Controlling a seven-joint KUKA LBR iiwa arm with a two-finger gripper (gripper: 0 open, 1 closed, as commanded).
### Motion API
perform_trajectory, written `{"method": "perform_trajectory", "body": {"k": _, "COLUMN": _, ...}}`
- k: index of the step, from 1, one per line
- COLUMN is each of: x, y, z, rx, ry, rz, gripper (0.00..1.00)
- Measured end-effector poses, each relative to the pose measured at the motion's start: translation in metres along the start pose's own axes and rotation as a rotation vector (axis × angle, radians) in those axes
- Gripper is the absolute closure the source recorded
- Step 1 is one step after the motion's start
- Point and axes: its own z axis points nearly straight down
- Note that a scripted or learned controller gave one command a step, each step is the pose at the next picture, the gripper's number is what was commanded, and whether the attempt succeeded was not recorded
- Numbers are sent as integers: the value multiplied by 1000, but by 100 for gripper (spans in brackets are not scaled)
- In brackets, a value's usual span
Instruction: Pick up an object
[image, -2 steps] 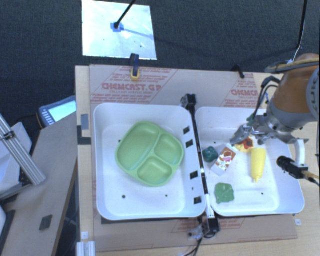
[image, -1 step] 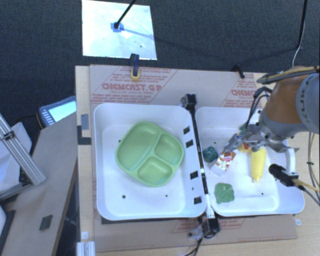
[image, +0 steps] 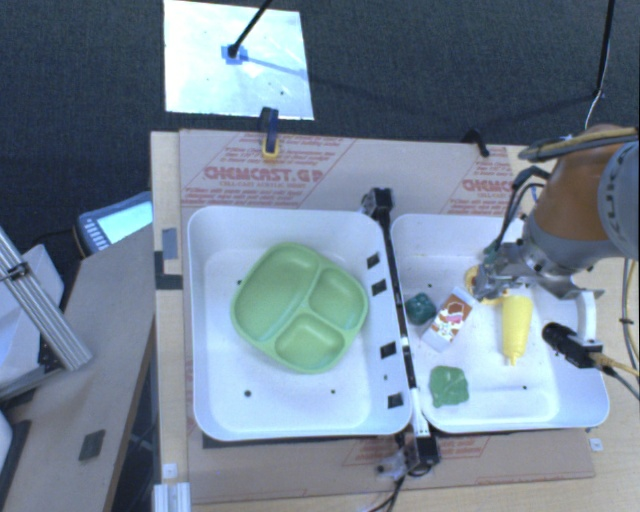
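A yellow squeeze bottle (image: 517, 327) lies just below the hand (image: 487, 283); left of it sit a small carton (image: 452, 317), a dark-green lump (image: 420, 307) and, lower, what looks like a green leaf (image: 449, 386).

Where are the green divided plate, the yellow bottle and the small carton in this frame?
green divided plate (image: 300, 307): camera view, on the ridge between its compartments, left bin.
yellow bottle (image: 517, 322): camera view, on the middle of its body, right bin.
small carton (image: 451, 319): camera view, on its printed top face, right bin.
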Motion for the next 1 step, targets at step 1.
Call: {"method": "perform_trajectory", "body": {"k": 1, "x": -6, "y": 3, "z": -45, "rx": -2, "ry": 0, "rz": -1, "gripper": 100}}
